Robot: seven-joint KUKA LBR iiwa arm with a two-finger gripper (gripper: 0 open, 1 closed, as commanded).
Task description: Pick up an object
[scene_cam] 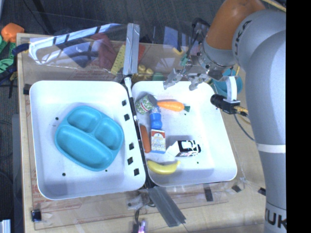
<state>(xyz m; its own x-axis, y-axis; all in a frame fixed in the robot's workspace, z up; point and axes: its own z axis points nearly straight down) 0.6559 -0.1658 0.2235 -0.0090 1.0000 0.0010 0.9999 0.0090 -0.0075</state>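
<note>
My gripper [182,81] hangs open above the far edge of the right bin [218,144], with nothing between its two fingers. Just below it lies an orange carrot [171,106] with a green tip. Beside the carrot are a round green-and-white object [145,103] and a blue bottle [155,118]. Further forward lie a small carton [158,141], an orange stick [145,137], a black-and-white toy car [188,148] and a yellow banana [163,166].
The left bin [43,174] holds a blue divided plate [89,136]. A clear plastic panel and assorted clutter [97,47] stand behind both bins. The arm's grey body [265,81] fills the right side, with a blue part [228,86] near the wrist.
</note>
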